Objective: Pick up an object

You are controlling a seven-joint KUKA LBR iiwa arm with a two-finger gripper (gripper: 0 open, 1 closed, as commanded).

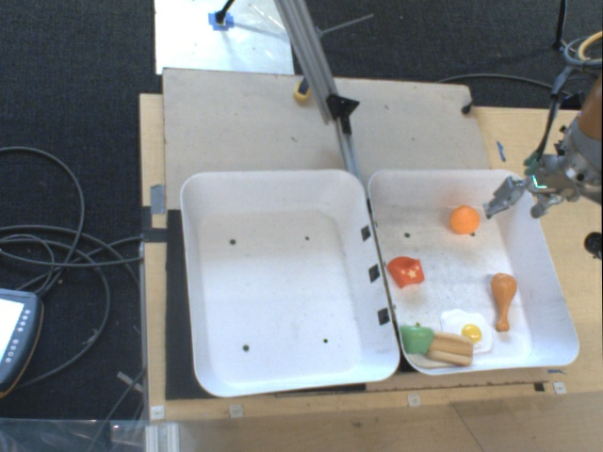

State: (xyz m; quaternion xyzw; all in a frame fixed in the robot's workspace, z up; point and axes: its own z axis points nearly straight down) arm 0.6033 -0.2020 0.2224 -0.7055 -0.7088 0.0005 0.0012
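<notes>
The right bin [528, 243] holds an orange ball [464, 219], a red piece [406, 271], a brown drumstick [504, 298], a fried egg [468, 330], a green piece [415, 336] and a tan bread stick [449, 348]. My gripper [523, 200] hangs over the bin's upper right part, just right of the orange ball. Its fingers are spread, one [503, 199] toward the ball and one [544, 204] to the right, with nothing between them.
The left bin [203, 252] sits beside the right one, with black tabs along the shared wall. A slanted metal pole [316, 59] crosses the back board. Cables lie on the dark floor at left, next to a tablet [14, 337].
</notes>
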